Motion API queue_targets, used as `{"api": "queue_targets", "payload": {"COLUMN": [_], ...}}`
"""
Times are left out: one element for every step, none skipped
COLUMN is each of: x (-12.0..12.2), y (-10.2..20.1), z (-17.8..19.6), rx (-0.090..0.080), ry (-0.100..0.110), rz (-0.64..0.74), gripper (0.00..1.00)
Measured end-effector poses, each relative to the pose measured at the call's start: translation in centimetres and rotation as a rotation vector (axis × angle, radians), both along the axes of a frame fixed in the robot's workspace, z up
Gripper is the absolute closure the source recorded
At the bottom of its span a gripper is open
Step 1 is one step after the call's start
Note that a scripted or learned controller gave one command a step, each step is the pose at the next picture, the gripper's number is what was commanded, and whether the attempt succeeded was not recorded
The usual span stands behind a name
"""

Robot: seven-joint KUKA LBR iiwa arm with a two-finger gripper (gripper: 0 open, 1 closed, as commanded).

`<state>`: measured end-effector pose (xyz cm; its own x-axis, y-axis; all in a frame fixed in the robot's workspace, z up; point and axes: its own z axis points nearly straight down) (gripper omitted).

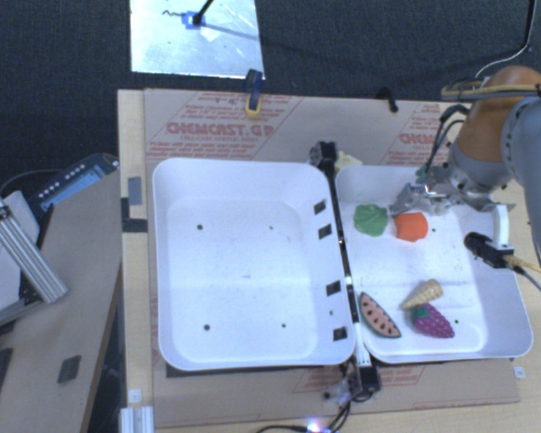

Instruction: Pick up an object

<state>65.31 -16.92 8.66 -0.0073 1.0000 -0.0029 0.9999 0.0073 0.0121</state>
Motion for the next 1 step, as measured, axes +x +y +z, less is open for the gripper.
{"api": "queue_targets", "payload": {"x": [-5.5], "y": [3.0], "z": [-0.24], "rx": [0.004], "ry": [0.015], "rz": [-0.006], "gripper": [0.0]}}
